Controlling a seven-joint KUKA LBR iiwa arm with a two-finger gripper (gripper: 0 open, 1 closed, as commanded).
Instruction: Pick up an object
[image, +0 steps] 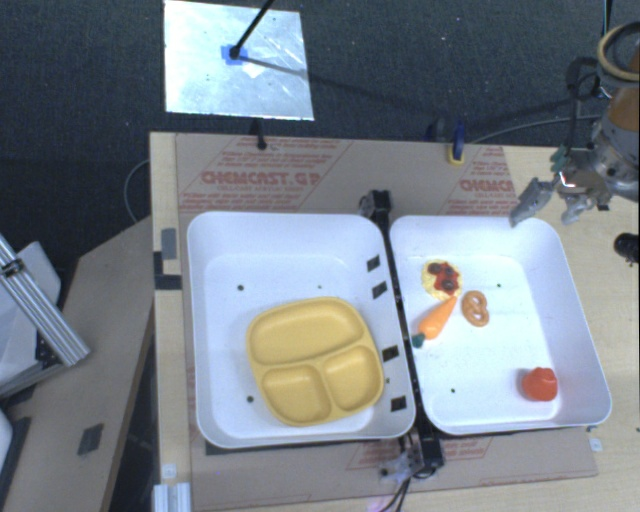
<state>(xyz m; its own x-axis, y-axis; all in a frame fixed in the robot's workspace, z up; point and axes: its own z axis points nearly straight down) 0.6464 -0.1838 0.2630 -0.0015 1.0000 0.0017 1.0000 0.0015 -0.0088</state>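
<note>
The right bin (575, 300) holds a toy carrot (436, 319), a brown pretzel (475, 308), a small yellow slice with red topping (441, 277) and a red piece (540, 384) in its near right corner. My gripper (552, 205) hangs over the bin's far right corner, above the rim, well away from all of them. Its two fingers stand spread apart, open, with nothing between them.
The left bin (225, 260) holds a yellow divided tray (315, 358). A black divider with clips (392, 290) runs between the bins. A silver sheet (238, 60) lies on the dark floor behind the bench. Cables run past the bench's back edge.
</note>
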